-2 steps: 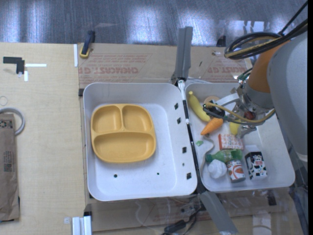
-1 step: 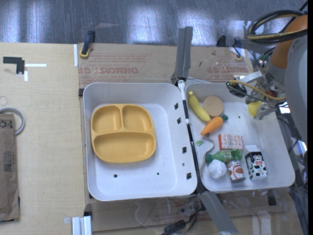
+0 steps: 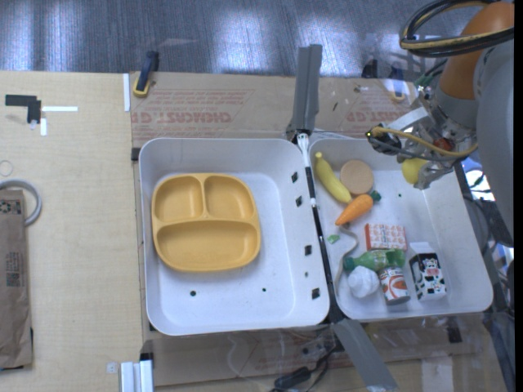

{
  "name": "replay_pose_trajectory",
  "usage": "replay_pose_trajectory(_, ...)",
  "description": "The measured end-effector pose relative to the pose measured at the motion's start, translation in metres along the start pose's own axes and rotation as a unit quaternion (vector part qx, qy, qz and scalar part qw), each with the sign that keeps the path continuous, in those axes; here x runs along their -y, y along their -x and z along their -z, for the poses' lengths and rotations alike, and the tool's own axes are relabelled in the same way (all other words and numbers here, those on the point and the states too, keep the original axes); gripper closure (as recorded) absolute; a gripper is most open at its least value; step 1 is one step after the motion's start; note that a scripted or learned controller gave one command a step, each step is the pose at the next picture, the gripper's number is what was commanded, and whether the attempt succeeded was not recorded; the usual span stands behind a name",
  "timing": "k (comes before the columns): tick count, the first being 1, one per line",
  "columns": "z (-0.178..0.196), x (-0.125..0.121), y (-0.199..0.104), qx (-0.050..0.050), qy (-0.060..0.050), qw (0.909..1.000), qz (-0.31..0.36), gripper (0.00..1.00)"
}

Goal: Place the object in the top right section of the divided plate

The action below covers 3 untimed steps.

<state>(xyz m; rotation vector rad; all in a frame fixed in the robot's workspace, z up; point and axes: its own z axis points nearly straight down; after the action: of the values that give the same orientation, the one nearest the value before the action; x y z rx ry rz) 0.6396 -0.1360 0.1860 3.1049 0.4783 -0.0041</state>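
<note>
We look down on a pale wooden bench (image 3: 65,219) with a sheet of brown cardboard (image 3: 221,104) behind the two white bins and grey striped flooring beyond. At the bench's left edge lies a brown paper bag (image 3: 12,276).

The left bin (image 3: 221,300) carries a yellow divided plate (image 3: 206,221), its two small sections toward the far side and one large section nearer us; all three sections are bare.

The right bin (image 3: 458,243) holds the loose items: a banana (image 3: 331,178) beside the dividing wall, a round tan disc (image 3: 356,175) just beside it, a toy carrot (image 3: 357,208) below the disc, a small red and white packet (image 3: 385,236), a green and white vegetable (image 3: 368,268), a small can (image 3: 394,285) and a little carton with a cow print (image 3: 426,275).

The gripper (image 3: 421,166) hangs over the far right corner of the right bin, and a yellow object (image 3: 413,170), perhaps a lemon, sits right at its fingertips; we cannot tell whether the fingers are closed on it or merely next to it
</note>
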Motion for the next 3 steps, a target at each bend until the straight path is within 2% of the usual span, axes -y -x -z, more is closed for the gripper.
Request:
replay_pose_trajectory(1,0.036,0.024,0.076,0.001,-0.001,0.9985,-0.054,1.00)
replay_pose_trajectory(2,-0.080,0.051,0.097,-0.004,0.001,0.9985,-0.054,1.00)
replay_pose_trajectory(3,0.004,0.130,0.044,0.001,0.000,0.9992,-0.039,1.00)
